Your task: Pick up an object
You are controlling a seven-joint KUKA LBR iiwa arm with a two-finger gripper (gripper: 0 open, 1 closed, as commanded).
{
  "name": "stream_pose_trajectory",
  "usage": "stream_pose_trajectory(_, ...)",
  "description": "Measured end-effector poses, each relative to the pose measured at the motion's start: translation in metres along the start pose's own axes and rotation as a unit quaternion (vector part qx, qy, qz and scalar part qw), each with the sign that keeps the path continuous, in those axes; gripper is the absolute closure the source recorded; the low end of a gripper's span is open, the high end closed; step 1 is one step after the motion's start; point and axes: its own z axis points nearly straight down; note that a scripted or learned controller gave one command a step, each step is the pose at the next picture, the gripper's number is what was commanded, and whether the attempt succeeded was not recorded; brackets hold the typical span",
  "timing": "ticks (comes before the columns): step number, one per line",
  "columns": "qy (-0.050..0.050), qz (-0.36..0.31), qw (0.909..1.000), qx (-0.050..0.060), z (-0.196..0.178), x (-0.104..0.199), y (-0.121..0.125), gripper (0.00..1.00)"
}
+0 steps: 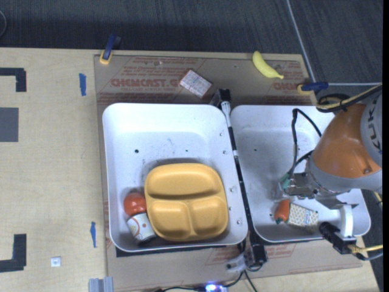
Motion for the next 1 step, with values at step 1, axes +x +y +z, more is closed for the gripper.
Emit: stream_pose_trajectory(1, 0.0, -0.001, 1.0, 0.003, -0.0889, 0.0885, -0.0011, 1.0)
